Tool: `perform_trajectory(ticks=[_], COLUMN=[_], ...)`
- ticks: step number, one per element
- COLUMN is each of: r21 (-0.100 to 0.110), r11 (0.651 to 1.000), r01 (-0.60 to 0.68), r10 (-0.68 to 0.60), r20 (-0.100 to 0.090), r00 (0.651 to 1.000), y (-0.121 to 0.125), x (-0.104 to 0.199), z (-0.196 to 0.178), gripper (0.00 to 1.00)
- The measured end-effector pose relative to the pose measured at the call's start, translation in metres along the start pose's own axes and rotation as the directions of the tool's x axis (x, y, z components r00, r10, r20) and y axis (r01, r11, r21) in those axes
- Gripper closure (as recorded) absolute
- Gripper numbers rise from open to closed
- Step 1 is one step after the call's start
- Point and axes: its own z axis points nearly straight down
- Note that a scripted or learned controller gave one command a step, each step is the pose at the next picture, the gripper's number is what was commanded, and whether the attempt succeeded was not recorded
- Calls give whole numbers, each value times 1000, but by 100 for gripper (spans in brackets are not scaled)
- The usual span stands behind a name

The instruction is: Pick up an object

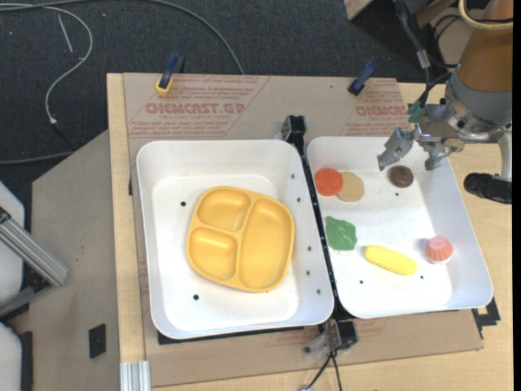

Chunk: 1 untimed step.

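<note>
My gripper [413, 155] hangs over the far part of the right bin [456, 283], its two fingers spread apart with nothing between them. A small brown round piece [400, 176] lies just below the fingertips. Left of it sit an orange-red round piece [328, 181] and a tan disc [351, 187], touching each other. A green leafy piece [340, 234] lies near the bin's left wall. A yellow corn cob [390, 260] and a pink piece [439, 249] rest toward the near side.
The left bin [155, 177] holds a yellow divided plate [241, 238]. A black clamp [294, 127] sits between the bins at the far edge. Blue clips [169, 73] [362, 78] hold the cardboard base. Cables run across the dark floor behind.
</note>
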Motion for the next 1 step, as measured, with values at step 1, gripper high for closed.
perform_trajectory(ticks=[1], r21=[-11], r11=[1000], r01=[2], r10=[-2], r20=[2], r00=[1000], y=[2], x=[0], z=[-6], gripper=[0])
